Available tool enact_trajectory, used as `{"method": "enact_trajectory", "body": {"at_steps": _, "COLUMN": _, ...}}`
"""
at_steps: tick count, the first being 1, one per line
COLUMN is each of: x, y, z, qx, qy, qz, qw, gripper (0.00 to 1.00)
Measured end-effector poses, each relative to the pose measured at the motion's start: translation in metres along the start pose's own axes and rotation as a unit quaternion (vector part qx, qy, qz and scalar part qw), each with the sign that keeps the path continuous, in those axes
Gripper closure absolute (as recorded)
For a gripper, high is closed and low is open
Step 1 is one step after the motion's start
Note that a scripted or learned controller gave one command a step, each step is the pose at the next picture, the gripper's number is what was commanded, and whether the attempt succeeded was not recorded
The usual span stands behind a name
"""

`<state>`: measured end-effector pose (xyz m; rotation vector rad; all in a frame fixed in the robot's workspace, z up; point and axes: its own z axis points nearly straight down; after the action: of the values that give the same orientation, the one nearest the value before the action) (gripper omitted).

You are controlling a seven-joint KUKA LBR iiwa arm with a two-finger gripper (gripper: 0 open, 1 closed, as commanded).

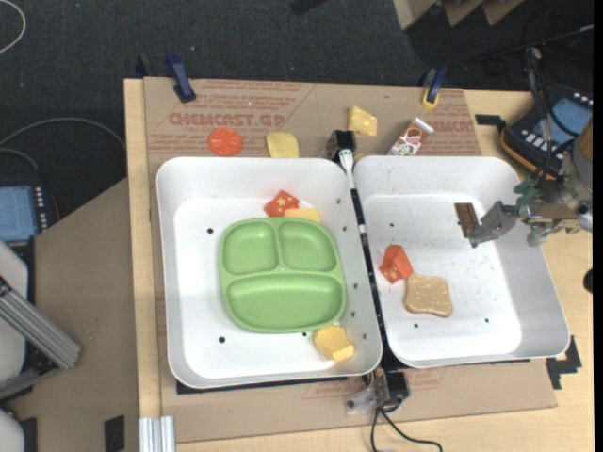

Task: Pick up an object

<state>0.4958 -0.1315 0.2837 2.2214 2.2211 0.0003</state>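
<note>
The toast slice (429, 296) and the red block (395, 263) just beside it lie in the right bin (528, 332), to the lower left of the gripper (468, 224), which hangs over that bin gripping nothing; its opening is unclear

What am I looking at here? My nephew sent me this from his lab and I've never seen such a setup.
It is one camera fixed above a bench, looking down at a slant. A grey robot arm reaches in from the right; its grasping tool hangs over the right bin, and I see nothing held in it. That bin holds a red block and a toy toast slice. The left bin holds a green divided plate with small toy foods around it. More toys lie on the cardboard behind the bins.
</note>
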Motion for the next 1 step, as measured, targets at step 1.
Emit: {"method": "enact_trajectory", "body": {"at_steps": 1, "x": 0.0273, "y": -0.0183, "z": 0.1193, "qx": 0.005, "qy": 0.002, "qz": 0.000, "qw": 1.0000, "gripper": 0.00}}
